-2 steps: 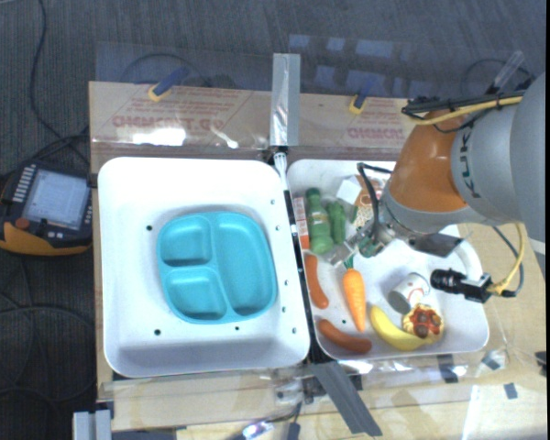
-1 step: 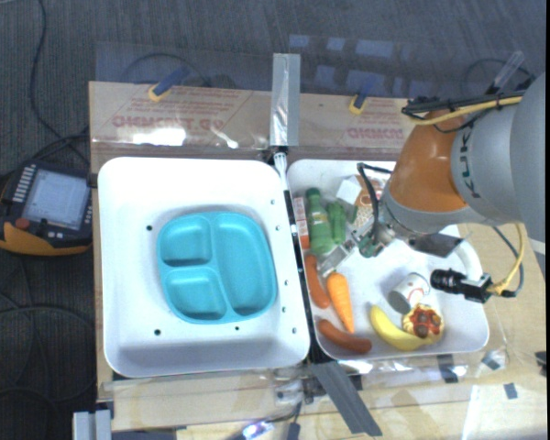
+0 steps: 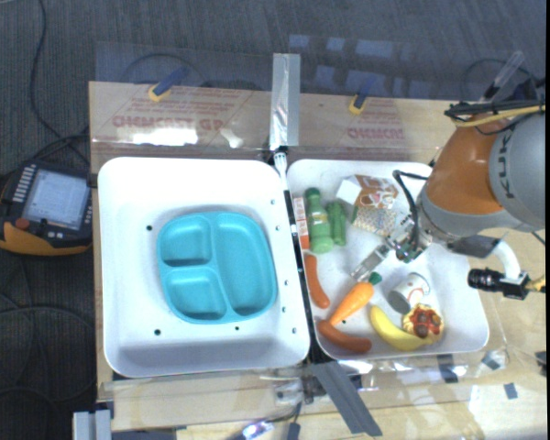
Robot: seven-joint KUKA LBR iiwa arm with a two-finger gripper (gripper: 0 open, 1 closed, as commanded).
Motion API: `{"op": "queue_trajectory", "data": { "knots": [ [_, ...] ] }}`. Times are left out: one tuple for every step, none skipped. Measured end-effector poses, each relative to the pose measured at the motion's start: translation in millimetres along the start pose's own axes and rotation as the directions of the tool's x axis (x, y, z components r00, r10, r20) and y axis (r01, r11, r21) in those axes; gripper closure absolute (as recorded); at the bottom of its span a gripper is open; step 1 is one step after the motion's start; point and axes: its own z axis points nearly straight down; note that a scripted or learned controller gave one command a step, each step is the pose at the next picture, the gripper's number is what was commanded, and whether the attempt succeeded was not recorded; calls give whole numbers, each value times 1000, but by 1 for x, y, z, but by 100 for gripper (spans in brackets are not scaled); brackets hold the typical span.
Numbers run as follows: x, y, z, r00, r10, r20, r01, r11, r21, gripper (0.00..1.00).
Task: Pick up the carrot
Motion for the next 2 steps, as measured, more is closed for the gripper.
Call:
{"op": "queue_trajectory", "data": {
  "knots": [
    [85, -11, -73, 995, -102, -11, 102, 995, 8, 0],
    [48, 12, 0, 972, -237, -2, 237, 972, -1, 0]
  ]
}}
